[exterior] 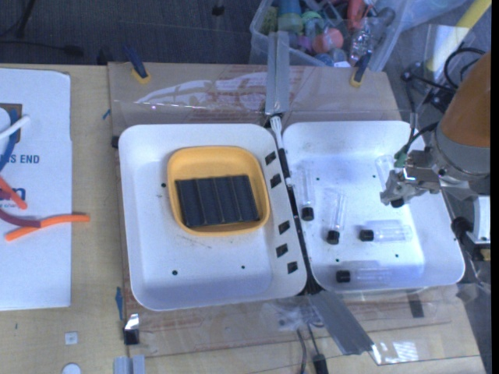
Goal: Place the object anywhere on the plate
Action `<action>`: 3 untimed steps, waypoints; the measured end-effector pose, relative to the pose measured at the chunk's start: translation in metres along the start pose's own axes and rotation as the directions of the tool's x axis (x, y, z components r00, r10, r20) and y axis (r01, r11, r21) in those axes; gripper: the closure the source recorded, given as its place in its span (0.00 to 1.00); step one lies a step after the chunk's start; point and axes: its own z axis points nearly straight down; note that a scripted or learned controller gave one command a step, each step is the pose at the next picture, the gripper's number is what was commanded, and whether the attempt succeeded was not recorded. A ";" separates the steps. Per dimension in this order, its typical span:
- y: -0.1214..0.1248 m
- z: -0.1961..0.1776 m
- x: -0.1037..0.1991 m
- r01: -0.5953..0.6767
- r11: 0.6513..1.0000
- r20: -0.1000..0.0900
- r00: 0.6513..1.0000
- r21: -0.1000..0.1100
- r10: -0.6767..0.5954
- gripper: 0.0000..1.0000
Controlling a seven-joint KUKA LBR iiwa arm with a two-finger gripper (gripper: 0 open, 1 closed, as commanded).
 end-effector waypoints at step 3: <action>-0.042 0.024 0.039 0.643 0.766 -0.002 0.766 0.002 -0.643 1.00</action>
